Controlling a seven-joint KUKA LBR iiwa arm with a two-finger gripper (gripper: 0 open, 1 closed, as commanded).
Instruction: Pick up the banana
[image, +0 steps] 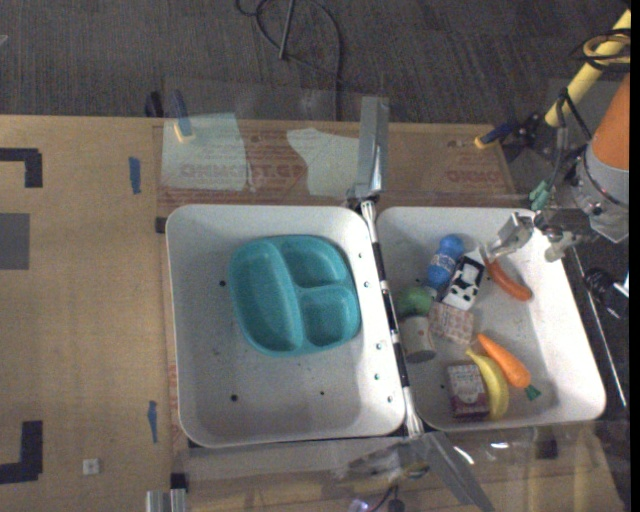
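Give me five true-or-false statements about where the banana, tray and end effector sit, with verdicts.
1. The banana lies in the right bin. True.
2. The teal tray sits in the right bin. False: it is in the left bin.
3. An orange carrot lies against the banana. True.
4. The end effector holds the banana. False: it is near the bin's far edge, apart from the banana.
5. The banana rests on the tray. False: on the bin floor.

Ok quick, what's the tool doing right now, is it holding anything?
Tool: above the right bin's upper edge, away from the banana; open or closed cannot be told.
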